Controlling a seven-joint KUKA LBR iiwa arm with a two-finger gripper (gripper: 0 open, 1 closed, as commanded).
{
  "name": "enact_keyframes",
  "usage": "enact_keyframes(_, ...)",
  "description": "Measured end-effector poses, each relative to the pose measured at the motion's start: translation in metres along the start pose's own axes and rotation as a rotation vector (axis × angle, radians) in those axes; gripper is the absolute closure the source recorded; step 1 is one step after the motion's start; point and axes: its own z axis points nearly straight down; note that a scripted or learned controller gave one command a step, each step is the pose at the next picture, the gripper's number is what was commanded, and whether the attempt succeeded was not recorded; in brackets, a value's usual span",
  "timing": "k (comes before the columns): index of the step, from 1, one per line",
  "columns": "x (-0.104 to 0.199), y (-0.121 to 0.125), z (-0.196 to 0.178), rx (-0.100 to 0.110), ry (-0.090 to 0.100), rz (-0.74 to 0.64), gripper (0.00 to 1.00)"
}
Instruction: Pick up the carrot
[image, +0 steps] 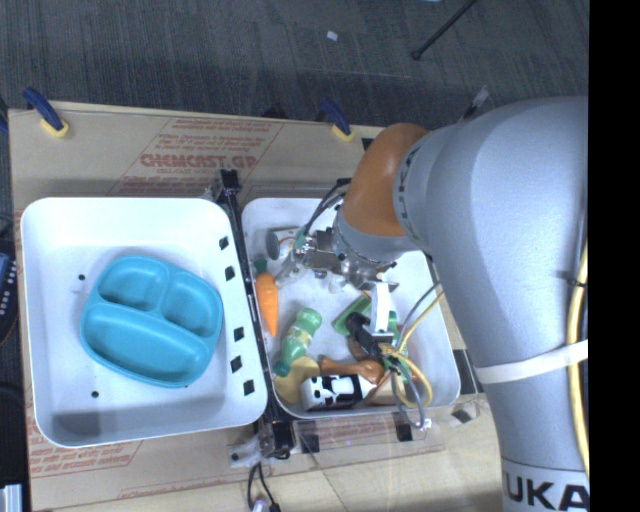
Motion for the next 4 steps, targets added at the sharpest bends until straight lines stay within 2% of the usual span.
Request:
enact_keyframes(1,0.001,-0.011,0.005,0.007,0.007,0.593,0.0)
enact_keyframes(2,0.002,-0.012,-0.005,0.013,0.009,0.583,1.0)
enact_keyframes(3,0.036,-0.005,-0.176,0.001,0.011,0.701,1.0)
enact_keyframes(4,0.117,-0.01,-0.094,0.016,0.007,0.433,1.0)
